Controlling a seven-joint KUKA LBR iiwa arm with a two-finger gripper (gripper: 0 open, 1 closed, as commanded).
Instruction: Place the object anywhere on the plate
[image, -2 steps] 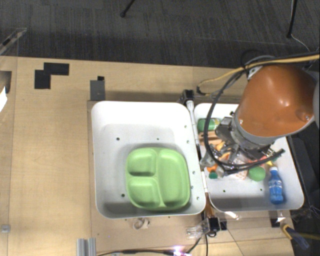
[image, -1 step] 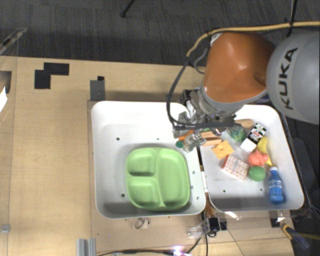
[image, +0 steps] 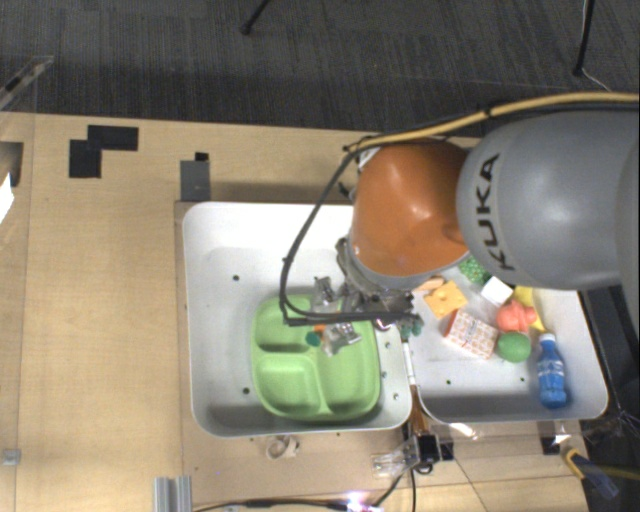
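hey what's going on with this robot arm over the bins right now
A grey KUKA arm reaches in from the right, and its gripper hangs over a green divided plate in the left white bin. Whether it holds anything can't be made out. The right bin holds small items, among them a blue bottle, a green ball and an orange block.
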